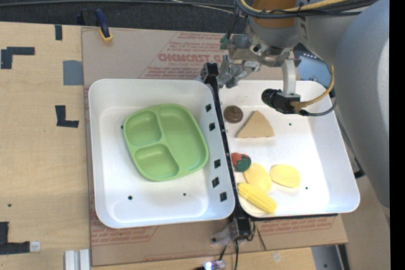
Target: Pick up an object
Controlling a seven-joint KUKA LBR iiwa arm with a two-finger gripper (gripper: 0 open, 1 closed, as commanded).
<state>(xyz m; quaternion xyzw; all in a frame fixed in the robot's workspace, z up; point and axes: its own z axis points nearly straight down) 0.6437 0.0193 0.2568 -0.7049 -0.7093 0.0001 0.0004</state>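
Gripper hangs over right bin's far-left corner (arm bent steeply).

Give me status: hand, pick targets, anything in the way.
Hand over the divider at the bins' far end, finger state unreadable. Brown round piece and tan wedge lie nearest, untouched. Green tray sits alone in the left bin.

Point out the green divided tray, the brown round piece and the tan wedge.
green divided tray point(166, 142): camera view, centre ridge.
brown round piece point(233, 114): camera view, its top.
tan wedge point(255, 126): camera view, middle of its face.
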